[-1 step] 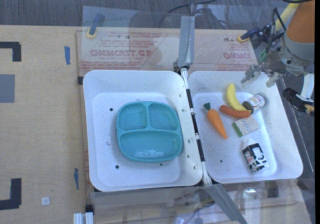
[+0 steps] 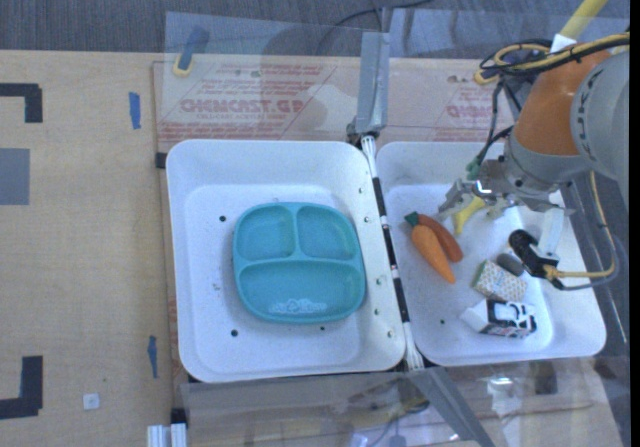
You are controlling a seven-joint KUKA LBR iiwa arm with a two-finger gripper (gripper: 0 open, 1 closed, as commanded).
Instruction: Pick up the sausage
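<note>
The sausage (image 2: pixel 447 240), reddish-brown and short, lies in the right bin (image 2: pixel 580 335) near its left wall. It rests against an orange carrot (image 2: pixel 431 253) with a green top. My gripper (image 2: pixel 468 197) hangs just up and to the right of the sausage, over a yellow banana-like piece (image 2: pixel 464 216). No part of the sausage is between its fingers.
A patterned small box (image 2: pixel 498 281) and a white and black carton (image 2: pixel 508 317) lie in the right bin's front part. The left bin (image 2: pixel 200 185) holds a teal divided plate (image 2: pixel 298 262). The arm enters from the right over the right bin's back corner.
</note>
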